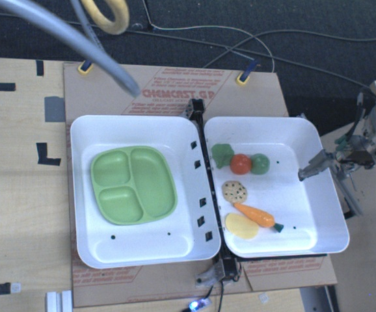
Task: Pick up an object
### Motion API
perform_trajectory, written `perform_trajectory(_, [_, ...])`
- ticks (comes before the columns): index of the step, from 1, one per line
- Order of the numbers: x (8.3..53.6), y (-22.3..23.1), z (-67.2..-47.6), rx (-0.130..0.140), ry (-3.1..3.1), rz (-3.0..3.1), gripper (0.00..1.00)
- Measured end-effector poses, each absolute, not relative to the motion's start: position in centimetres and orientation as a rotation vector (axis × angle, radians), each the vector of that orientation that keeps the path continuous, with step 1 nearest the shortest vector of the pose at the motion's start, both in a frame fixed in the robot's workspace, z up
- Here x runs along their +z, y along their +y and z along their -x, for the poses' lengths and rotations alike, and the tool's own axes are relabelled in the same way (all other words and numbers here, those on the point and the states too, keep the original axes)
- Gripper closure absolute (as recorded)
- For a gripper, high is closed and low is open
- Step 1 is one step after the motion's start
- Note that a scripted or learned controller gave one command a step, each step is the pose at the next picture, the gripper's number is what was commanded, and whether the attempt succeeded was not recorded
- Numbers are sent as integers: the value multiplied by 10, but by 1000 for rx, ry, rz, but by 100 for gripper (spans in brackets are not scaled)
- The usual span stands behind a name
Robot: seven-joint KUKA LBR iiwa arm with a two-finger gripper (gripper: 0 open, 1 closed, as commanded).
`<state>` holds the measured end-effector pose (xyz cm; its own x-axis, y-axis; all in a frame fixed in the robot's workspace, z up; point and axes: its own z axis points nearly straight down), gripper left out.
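At right, over the right white bin's [305, 239] right rim, the two-finger gripper [308, 169] hangs; whether its fingers are parted or closed, cannot tell. Inside that bin: green broccoli piece [222, 155], red tomato [241, 164], speckled cookie [234, 191], orange carrot [255, 215], yellow potato-like lump [241, 226]. Left white bin [90, 246] bears a green sectioned plastic plate [134, 184].

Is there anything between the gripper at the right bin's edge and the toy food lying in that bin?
Nothing visible. The gripper sits over the right bin's right rim, and bare white floor lies between it and the nearest pieces, the green ball and tomato. The cookie, carrot and yellow piece lie further left, equally unobstructed.
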<state>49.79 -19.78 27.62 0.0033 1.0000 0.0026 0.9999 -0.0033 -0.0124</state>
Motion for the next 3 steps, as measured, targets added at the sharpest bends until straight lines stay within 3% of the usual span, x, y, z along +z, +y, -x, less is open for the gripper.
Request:
perform_trajectory(1, [282, -197, -500, 2, -2222, 2220, 0])
perform_trajectory(3, [172, -186, -491, 5, -2218, 2217, 0])
